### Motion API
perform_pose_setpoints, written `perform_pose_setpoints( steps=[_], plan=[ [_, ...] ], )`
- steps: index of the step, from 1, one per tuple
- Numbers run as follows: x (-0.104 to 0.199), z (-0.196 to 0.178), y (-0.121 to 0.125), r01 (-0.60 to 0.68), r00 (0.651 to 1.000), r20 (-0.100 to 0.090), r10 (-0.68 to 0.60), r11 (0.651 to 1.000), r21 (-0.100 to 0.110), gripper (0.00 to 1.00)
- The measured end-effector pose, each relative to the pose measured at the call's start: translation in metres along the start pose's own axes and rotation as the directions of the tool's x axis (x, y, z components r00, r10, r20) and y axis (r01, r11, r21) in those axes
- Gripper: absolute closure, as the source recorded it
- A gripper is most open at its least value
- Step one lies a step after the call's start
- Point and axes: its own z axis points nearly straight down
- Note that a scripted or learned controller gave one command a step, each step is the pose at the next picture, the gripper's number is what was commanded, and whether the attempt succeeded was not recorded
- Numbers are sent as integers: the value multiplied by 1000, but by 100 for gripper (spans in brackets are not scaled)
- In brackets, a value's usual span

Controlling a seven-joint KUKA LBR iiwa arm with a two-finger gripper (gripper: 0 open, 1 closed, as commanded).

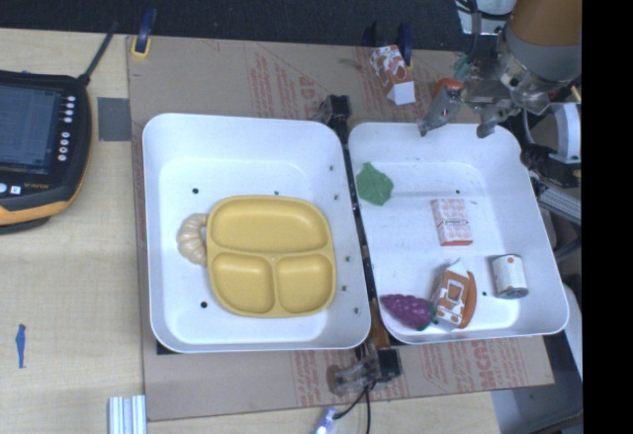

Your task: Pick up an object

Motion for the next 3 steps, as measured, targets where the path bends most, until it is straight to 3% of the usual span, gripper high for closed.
perform_pose_setpoints(
  steps=[1,2,3],
  plan=[
    [-48,90,-78,-1,1000,1,1,1000,3,0],
    [-42,168,-78,1,1000,2,-1,1000,-6,0],
    [-53,167,-104,1,1000,3,-1,1000,-11,0]
  ],
)
